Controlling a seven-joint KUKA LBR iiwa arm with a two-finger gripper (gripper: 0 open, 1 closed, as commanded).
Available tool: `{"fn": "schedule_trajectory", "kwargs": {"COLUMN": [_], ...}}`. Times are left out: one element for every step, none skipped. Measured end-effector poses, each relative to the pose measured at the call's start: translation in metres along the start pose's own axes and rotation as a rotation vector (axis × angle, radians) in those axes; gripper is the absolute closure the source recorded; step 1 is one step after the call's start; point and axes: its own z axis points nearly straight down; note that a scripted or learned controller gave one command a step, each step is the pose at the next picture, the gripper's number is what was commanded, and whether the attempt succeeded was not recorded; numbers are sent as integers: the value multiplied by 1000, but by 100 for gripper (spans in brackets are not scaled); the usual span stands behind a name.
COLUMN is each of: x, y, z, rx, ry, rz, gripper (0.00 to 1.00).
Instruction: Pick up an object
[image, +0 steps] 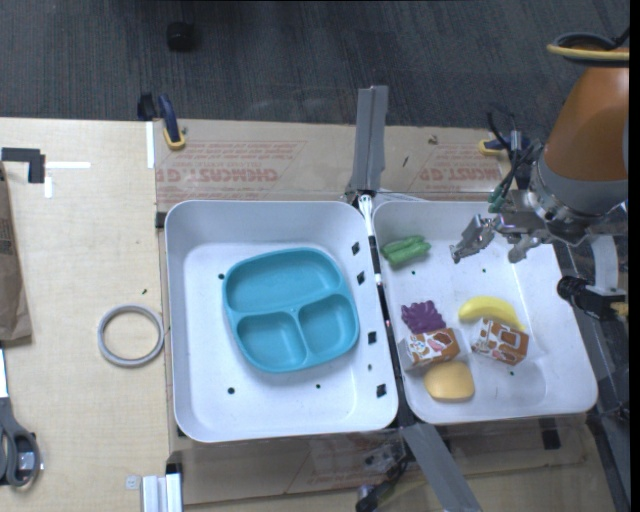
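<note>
The right bin (560, 385) holds a green pepper-like piece (405, 250), purple grapes (422, 317), a yellow banana (492, 309), two orange-and-white cartons (433, 347) (499, 341) and a yellow-orange rounded piece (450, 381). My gripper (493, 246) hangs above the bin's far part, right of the green piece and above the banana. Its two fingers stand spread apart, open, with nothing between them. The grey arm with its orange band comes in from the upper right.
In the left bin (190, 380) lies a blue three-part plate (290, 308). A grey post (370, 140) rises at the far end between the bins. On the bench to the left lie a tape ring (131, 334) and scissors (15, 455).
</note>
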Motion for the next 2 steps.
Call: {"fn": "schedule_trajectory", "kwargs": {"x": [-1, -1], "y": [0, 0], "z": [-8, -8], "rx": [2, 2], "ry": [0, 0], "rz": [1, 2], "gripper": [100, 0]}}
